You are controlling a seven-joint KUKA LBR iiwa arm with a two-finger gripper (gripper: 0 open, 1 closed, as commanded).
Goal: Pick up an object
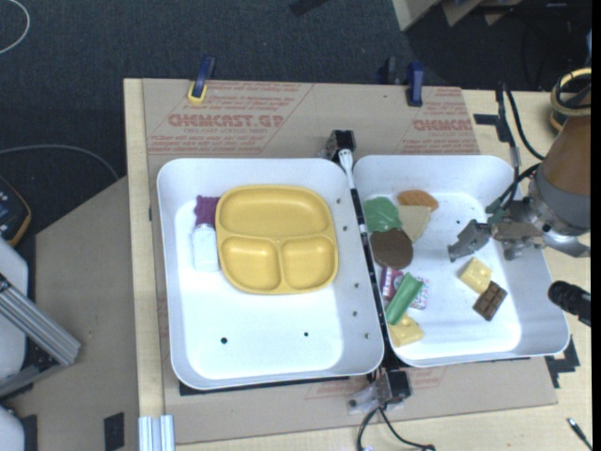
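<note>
From above, the gripper (pixel 470 241) hung over the right bin (pixel 526 341), its fingers spread and nothing between them. Just below it lay a pale yellow block (pixel 475 273) and a brown chocolate piece (pixel 489 300) — touching each other. Toward the bin's left side sat a green cylinder (pixel 404 297), a brown disc (pixel 391 248) and a tan wedge (pixel 414 221). The left bin (pixel 272 346) held a yellow divided tray (pixel 277 237)
</note>
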